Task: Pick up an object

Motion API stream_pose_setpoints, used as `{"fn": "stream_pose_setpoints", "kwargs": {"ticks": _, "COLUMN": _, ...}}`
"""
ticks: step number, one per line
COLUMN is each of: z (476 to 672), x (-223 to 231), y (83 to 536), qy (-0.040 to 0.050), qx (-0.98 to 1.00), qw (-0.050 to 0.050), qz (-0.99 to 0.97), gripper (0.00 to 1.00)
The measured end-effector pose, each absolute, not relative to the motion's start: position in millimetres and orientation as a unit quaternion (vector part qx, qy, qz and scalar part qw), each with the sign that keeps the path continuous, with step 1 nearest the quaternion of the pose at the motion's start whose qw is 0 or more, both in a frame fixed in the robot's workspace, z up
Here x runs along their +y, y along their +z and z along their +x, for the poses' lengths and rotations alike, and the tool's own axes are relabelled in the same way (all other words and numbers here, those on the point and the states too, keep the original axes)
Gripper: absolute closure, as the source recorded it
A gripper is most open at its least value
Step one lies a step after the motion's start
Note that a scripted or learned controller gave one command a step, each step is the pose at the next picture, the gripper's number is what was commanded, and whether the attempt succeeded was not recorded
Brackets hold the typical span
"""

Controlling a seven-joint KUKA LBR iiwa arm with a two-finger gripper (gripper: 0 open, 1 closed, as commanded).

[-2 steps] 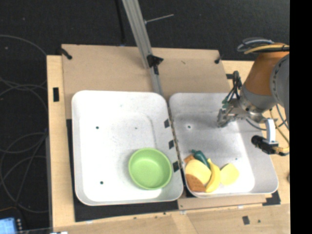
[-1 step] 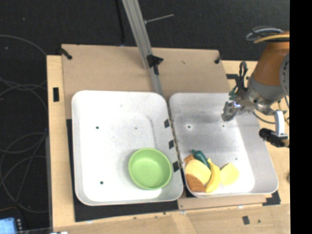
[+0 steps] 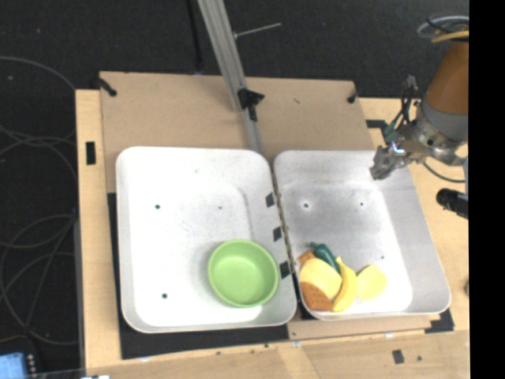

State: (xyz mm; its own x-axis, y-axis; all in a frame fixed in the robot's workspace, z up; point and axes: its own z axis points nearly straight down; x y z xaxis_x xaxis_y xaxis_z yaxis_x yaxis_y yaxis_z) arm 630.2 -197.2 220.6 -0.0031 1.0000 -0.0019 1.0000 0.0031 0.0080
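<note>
Two white bins sit side by side: the left bin [image 3: 158, 180] has one green bowl [image 3: 243, 272] near its front, and the right bin [image 3: 347, 196] has a small pile in its front corner, probably so the arm can reach it. I count about four things there: a yellow block [image 3: 317, 275], a banana [image 3: 346, 284], a lemon [image 3: 372, 281] and a green bit [image 3: 322, 252]. The gripper [image 3: 383, 166] hangs over the right bin's back edge, well apart from the pile, holding nothing.

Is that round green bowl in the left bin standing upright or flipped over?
Upright. The round green bowl shows its open hollow and raised rim to the camera, and nothing lies inside it. It sits near the front right corner of the left white bin.
</note>
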Motion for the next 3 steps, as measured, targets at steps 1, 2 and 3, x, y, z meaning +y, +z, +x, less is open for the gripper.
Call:
{"fn": "stream_pose_setpoints", "kwargs": {"ticks": 1, "z": 631.2, "x": -198.1, "y": 240.9, "qy": 0.0015, "qx": 0.709, "qw": 0.002, "qz": 0.706, "gripper": 1.0}}
{"fn": "stream_pose_setpoints", "kwargs": {"ticks": 2, "z": 641.7, "x": -152.0, "y": 250.3, "qy": 0.0016, "qx": 0.71, "qw": 0.001, "qz": 0.705, "gripper": 1.0}}
{"fn": "stream_pose_setpoints", "kwargs": {"ticks": 3, "z": 653.3, "x": -101.5, "y": 258.8, "qy": 0.0014, "qx": 0.71, "qw": 0.001, "qz": 0.704, "gripper": 1.0}}
